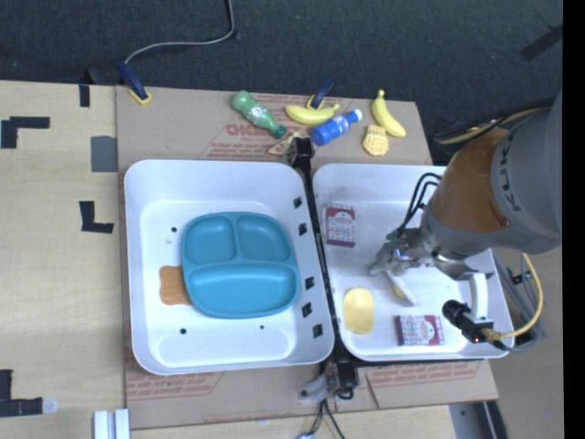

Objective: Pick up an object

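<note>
Bench (pixel 55 245): carries two white bins side by side on cardboard.

Left bin (pixel 146 190): holds a blue plate (pixel 240 264) with three compartments, at the bin's centre. An orange slab (pixel 171 285) lies beside the plate toward the left wall, its edge under the plate.

Right bin (pixel 366 176): the arm (pixel 498 186) enters over the right wall. The gripper (pixel 391 265) is low over the bin's centre; whether it is parted or clenched cannot be told, and nothing is seen between the fingers.

Items in the right bin: a red-and-white box (pixel 340 226) near the left wall, upper half; a second red-and-white box (pixel 420 330) by the front wall; a yellow item (pixel 358 310) near the front left corner, just beside the gripper but apart from it.

Behind the bins, on the cardboard: a green bottle (pixel 258 114), a banana (pixel 312 113), a blue bottle (pixel 335 127), a second banana (pixel 388 115), a yellow corn piece (pixel 374 140).
</note>
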